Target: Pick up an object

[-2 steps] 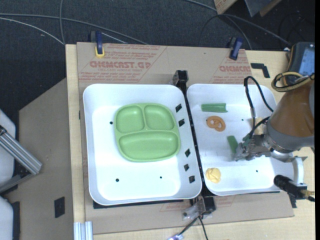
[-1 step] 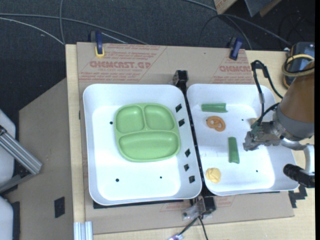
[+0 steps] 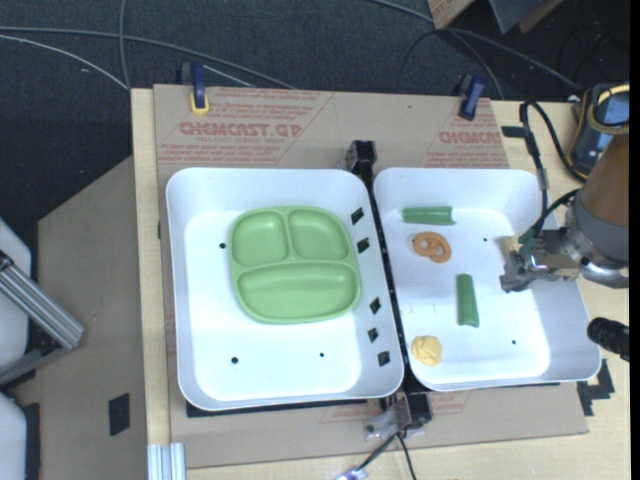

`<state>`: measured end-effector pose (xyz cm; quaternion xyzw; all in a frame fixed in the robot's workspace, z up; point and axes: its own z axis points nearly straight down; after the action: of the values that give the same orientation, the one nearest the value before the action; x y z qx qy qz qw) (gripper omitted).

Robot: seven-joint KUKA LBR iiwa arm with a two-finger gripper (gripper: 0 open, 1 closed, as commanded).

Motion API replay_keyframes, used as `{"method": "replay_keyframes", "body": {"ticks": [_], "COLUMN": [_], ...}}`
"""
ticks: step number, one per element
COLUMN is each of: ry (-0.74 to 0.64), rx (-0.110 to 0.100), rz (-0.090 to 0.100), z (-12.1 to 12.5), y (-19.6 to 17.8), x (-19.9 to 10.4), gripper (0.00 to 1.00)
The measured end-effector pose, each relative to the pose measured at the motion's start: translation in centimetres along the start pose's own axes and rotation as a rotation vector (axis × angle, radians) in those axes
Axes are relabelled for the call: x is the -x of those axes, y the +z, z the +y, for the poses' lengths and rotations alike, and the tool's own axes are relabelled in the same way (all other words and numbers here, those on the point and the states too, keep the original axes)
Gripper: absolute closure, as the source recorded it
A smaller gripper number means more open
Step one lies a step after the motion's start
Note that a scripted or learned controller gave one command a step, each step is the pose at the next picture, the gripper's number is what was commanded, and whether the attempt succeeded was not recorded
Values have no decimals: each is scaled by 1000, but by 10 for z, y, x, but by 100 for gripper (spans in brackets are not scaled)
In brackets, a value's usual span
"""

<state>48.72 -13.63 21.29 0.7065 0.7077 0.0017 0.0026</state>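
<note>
The right bin (image 3: 520, 353) holds a green stick (image 3: 428, 214) at the back, a brown pretzel (image 3: 432, 247) just in front of it, an upright green stick (image 3: 466, 299) in the middle and a small yellow piece (image 3: 427, 349) at the front left. My gripper (image 3: 517, 273) hangs over the right side of this bin, a little to the right of the upright green stick. I see nothing between its fingertips. Its fingers are too small and dark to read.
The left bin (image 3: 200, 358) holds a green divided plate (image 3: 295, 265). A black divider with clips (image 3: 375, 268) runs between the bins. Cables (image 3: 535, 158) trail from the arm over the right bin's back corner.
</note>
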Motion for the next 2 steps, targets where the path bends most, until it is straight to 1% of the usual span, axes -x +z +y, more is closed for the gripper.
{"method": "replay_keyframes", "body": {"ticks": [1,2], "ry": [0,-4], "rx": [1,-3], "rz": [-1,2], "z": [2,26], "y": [-54,-57], "x": [0,-43], "gripper": [100,100]}}
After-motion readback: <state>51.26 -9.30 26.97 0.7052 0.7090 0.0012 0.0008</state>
